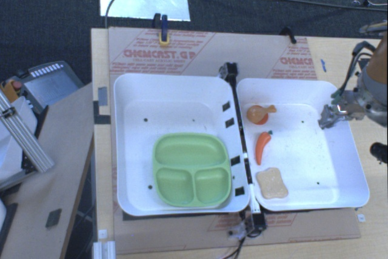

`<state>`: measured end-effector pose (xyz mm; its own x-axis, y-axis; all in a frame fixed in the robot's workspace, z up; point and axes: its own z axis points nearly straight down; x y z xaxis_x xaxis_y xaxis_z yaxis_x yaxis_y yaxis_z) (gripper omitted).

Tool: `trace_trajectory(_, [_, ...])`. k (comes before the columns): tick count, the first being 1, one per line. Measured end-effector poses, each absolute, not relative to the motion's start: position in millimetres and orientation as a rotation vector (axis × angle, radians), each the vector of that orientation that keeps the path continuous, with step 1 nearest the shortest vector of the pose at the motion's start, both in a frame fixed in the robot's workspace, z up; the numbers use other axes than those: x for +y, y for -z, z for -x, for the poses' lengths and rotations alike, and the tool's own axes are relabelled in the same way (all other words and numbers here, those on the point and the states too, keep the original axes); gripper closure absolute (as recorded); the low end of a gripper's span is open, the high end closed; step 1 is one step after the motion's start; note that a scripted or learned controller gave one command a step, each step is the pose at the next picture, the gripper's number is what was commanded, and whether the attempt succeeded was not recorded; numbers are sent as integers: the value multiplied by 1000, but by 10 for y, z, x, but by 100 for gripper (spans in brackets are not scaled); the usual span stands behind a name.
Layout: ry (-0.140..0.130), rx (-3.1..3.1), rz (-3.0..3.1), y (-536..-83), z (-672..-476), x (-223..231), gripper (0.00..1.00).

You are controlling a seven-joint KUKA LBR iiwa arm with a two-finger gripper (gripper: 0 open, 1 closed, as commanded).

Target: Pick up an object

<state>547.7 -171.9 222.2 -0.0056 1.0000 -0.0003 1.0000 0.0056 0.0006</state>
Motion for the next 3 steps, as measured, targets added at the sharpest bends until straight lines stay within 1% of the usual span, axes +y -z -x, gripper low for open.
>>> trace_trajectory(1, [-2,2234,-2211,-2152,-5670,-1120,100])
trace_trajectory(3, [-4,2234,-2210,-2306,-6082,-8,100])
